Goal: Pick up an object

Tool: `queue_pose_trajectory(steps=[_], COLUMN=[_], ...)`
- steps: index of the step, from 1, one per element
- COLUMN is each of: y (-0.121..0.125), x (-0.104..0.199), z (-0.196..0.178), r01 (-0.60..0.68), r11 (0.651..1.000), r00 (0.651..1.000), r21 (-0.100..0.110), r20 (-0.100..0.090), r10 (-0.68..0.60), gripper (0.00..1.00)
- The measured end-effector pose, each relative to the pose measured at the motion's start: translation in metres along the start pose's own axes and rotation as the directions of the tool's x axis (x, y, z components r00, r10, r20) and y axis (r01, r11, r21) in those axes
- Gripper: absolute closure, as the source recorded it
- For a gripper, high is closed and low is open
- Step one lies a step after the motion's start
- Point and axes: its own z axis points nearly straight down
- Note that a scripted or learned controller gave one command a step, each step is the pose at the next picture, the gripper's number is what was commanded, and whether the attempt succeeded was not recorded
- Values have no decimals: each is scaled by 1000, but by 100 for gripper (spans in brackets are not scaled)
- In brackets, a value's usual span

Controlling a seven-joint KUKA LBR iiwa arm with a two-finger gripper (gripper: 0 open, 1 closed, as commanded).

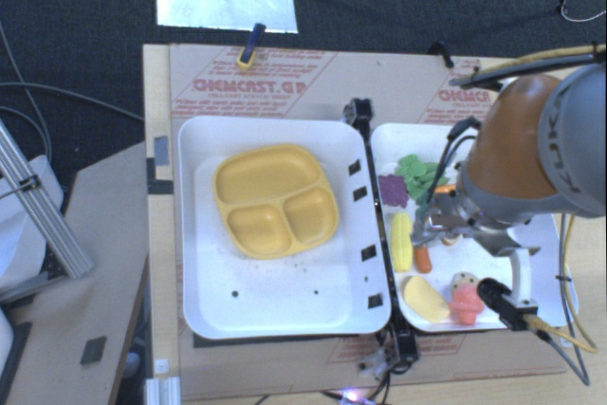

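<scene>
While the grey arm with its orange band (pixel 517 142) hangs over the right white bin (pixel 545 310), its gripper (pixel 438 230) sits just above the small orange carrot-shaped toy (pixel 423 260). Whether it grips anything cannot be told. Beside the carrot, a yellow corn cob (pixel 401 240) lies along the bin's left wall. Across the divider, the yellow three-compartment plastic tray (pixel 276 199) leaves bare floor along the left white bin (pixel 285 299)'s near edge.

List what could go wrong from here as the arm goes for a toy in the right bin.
1. The toys are crowded: the yellow corn, the small orange piece and the purple piece lie close together, so the end effector may nudge a neighbour or close on two things at once.
2. The corn lies near the right bin's left wall, which could block one side of a grasp.
3. The arm hangs over the green toy, partly hiding it.
</scene>
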Motion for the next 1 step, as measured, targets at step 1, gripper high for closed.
queue_pose_trajectory(steps=[1], y=[101], x=[-12], z=[-2], r01=[10], r11=[1000], r00=[1000], r21=[-12], r20=[0], r10=[-10], gripper=[100])
